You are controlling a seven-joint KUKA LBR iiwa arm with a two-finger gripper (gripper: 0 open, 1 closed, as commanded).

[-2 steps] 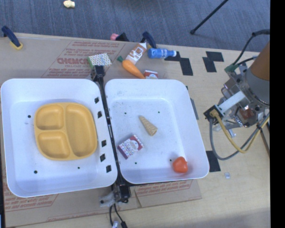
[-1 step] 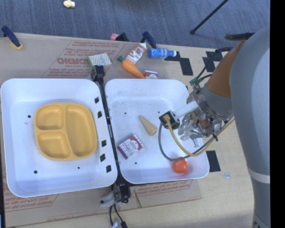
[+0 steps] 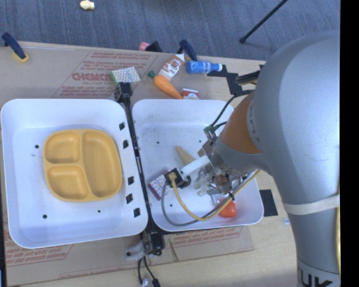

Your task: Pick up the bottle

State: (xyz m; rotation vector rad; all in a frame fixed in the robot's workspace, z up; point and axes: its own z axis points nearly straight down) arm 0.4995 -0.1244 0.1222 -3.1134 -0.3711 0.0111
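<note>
Blue bottle (image 3: 202, 67) lying flat on bench, behind bins.

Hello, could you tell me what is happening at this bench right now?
The arm reaches from the right into the right bin, its gripper low among small items there, including an orange piece. Whether it holds anything is unclear. A blue bottle lies outside the bins on the cardboard behind, beside a carrot. The left bin holds a yellow divided tray.

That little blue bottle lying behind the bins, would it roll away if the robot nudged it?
Probably. The blue bottle lies on its side on flat cardboard, so its rounded body would likely roll. It looks small and plastic, so probably light, stiff and a bit slippery.
</note>
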